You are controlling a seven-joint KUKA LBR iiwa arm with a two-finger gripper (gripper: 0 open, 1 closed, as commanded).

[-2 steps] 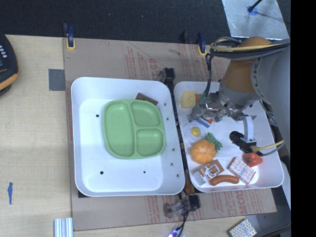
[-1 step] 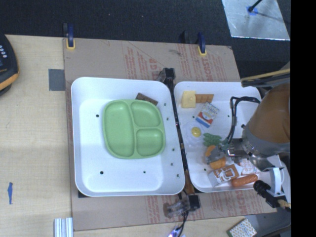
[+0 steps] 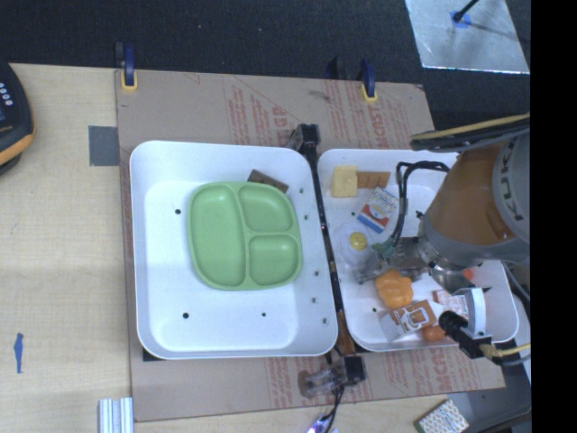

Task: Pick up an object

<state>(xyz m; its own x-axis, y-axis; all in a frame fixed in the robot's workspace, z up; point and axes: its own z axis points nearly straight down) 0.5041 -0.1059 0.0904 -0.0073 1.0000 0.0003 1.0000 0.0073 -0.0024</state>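
Hand (image 3: 389,262) seen low in right bin (image 3: 505,323), approx. at bin's centre-left, reached in from right under grey/orange arm (image 3: 473,201); metal fingers blurred among clutter, so open vs. closed can't be told, and nothing can be confirmed as gripped. Orange rounded obj. (image 3: 394,289) noted just below hand, touching or nearly so; can't be told which. Small yellow ball (image 3: 359,240) lies just left of hand. Yellow block (image 3: 344,182) and tan piece (image 3: 371,179) are found side by side at bin's far edge. Red/white/blue packet (image 3: 376,216) sits betw. block and hand. Printed card (image 3: 415,317) is seen near front edge of bin, w/ small orange item (image 3: 435,334) beside it. Black cable (image 3: 403,197) loops over bin from arm. Left bin (image 3: 162,323) carries green divided plate (image 3: 244,234), 3 compartments, lying flat approx. mid-bin; dark brown piece (image 3: 269,181) pokes out at plate's far edge. Both bins rest on cardboard sheet (image 3: 225,106) clamped to bench (image 3: 54,269).
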